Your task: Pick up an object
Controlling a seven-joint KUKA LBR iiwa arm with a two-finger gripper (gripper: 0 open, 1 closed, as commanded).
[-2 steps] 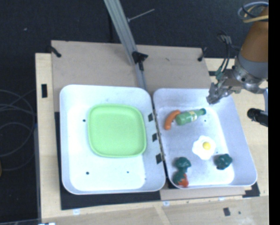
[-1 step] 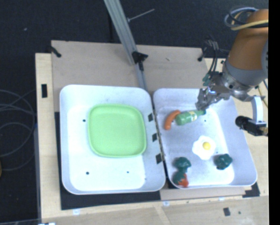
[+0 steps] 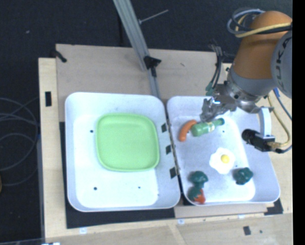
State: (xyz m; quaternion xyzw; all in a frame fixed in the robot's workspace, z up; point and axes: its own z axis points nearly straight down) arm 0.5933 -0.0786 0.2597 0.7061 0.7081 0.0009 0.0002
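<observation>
My gripper (image 3: 210,115) hangs over the upper part of the right bin (image 3: 259,188), directly above a green bottle-like toy (image 3: 202,128) that lies next to an orange sausage-shaped piece (image 3: 185,129). The fingertips end just at the green toy's top edge. Lower in the same bin lie a fried-egg toy (image 3: 223,160), a dark green broccoli piece (image 3: 243,175), and another green piece (image 3: 197,177) beside a small orange-red bit (image 3: 199,198).
The left bin (image 3: 81,188) holds a light green square plate (image 3: 127,141). A grey metal pole (image 3: 134,29) slants down to the divider between the bins. A black fitting with cables (image 3: 255,138) sits at the right bin's right side.
</observation>
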